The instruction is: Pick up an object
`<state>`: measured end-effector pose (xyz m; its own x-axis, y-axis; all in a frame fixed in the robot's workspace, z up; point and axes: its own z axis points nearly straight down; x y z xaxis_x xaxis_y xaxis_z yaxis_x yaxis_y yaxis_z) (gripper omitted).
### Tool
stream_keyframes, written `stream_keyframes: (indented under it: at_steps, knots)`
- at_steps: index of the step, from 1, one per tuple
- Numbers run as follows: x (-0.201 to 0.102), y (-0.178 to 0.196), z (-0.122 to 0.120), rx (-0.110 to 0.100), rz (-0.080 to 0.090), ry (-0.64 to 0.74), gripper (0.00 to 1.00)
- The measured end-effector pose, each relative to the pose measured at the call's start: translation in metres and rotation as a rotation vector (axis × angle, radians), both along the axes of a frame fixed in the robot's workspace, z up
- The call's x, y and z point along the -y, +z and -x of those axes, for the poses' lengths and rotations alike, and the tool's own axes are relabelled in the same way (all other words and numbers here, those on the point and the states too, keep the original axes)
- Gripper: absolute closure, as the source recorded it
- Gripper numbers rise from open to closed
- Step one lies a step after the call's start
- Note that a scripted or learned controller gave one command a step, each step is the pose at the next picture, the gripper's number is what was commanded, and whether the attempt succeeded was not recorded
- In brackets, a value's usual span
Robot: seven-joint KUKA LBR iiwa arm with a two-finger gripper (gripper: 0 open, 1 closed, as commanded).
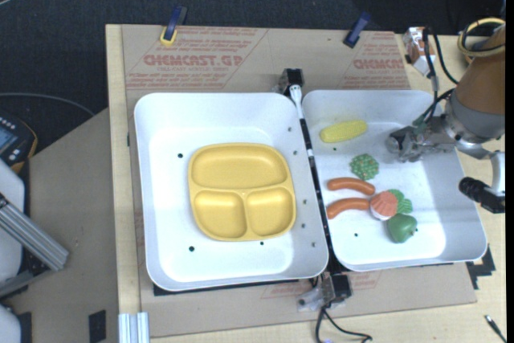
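The toy food sits in the right bin (450,245): a yellow corn cob (344,131) near the back, a green broccoli floret (365,166) just in front of it, and then two sausages (350,197) lying one behind the other, well apart from the corn. At the near sausage's right end a pink and white radish (385,204) touches it, and a green pepper (401,228) rests just beside that, toward the bin's front right.

The gripper (404,143) hangs at the back right of this bin, right of the corn and apart from it. It is too dark and blurred for me to tell whether it is spread or closed, and nothing is seen in its grasp. The grey arm with its orange band (486,88) comes in from the right.

The left bin (161,173) holds a yellow divided plate (241,190). Both bins rest on the counter (128,52).
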<state>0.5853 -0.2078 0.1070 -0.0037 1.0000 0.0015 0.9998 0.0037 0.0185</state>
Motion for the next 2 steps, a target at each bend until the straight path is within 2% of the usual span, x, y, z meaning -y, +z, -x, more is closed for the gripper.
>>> stream_keyframes:
  at_steps: [1,2]
  knots:
    - [0.002,0.064,0.003,-0.010,0.006,-0.003,1.00]
    - [0.003,0.118,0.001,-0.010,0.006,-0.002,1.00]
